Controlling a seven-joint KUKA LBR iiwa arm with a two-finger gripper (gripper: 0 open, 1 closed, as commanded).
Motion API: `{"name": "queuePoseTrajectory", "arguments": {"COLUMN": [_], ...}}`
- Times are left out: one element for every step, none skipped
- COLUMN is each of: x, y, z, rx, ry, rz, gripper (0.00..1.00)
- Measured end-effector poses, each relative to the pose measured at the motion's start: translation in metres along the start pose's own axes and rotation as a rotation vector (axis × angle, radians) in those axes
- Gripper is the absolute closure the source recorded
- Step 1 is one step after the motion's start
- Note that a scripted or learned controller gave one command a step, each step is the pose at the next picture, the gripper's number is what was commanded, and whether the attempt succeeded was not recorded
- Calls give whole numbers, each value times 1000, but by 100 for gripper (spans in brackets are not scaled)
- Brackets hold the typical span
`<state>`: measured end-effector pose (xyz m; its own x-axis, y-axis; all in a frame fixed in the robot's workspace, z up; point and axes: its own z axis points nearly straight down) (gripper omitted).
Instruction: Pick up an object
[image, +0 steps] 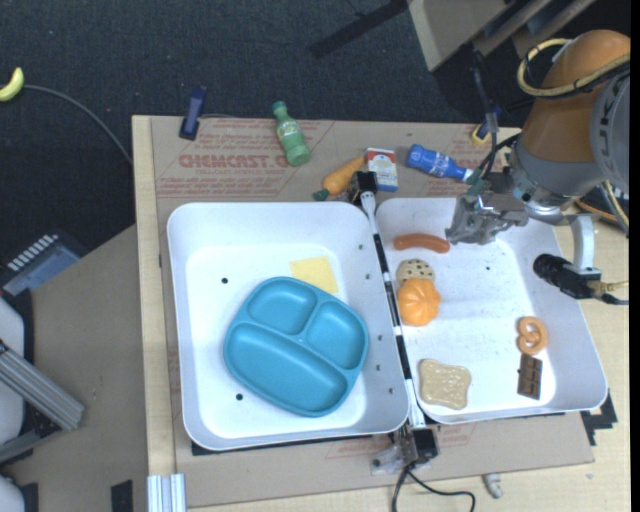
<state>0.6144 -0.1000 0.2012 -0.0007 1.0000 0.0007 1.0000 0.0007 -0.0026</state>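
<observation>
In right bin (560, 330), I see sausage (422, 242) just left of gripper (470, 228), lying crosswise L-R; grip state unclear.

Two white bins (190, 300), one blue tray (295, 345), two bottles (291, 134).

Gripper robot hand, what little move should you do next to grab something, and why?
Probably slide a little toward the left bin and go down: the gripper sits at the back of the right bin, holding nothing I can see, and the hot dog lies just beside it, apart from the other food.
</observation>
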Motion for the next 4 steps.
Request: {"name": "queuePoseTrajectory", "arguments": {"x": [6, -4, 69, 101], "y": [-18, -49, -35, -9], "z": [-19, -31, -30, -5], "rx": [-1, -1, -4, -4], "ry": [0, 0, 0, -1], "rz": [0, 1, -1, 0], "gripper": [100, 100, 100, 100]}}
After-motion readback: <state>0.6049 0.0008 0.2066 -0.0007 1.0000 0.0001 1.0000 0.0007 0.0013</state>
